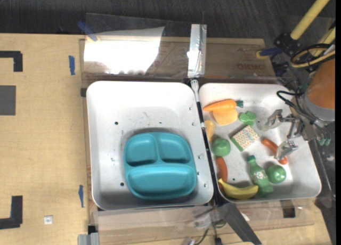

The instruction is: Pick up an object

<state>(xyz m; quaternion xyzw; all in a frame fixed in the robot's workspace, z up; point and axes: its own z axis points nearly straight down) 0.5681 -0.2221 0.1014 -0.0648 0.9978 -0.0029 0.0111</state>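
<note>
My gripper (282, 131) hangs over the right side of the right bin (309, 185), its fingers spread open and nothing between them. Just below and left of its lower finger lies a small red-orange piece (269, 144). Toy foods are scattered through this bin: a carrot (221, 104) on an orange pepper (225, 114), a small green piece (247, 116), a checked cracker (244, 138), a green ball (221, 146), a red chili (222, 170), a banana (238, 189), a green bottle (258, 173) and a round green fruit (276, 173).
The left bin (101, 105) holds a teal divided tray (159, 165). The arm's orange band (325, 87) and loose cables (298, 52) crowd the right edge. A clear plastic sheet (125, 49) lies behind the bins.
</note>
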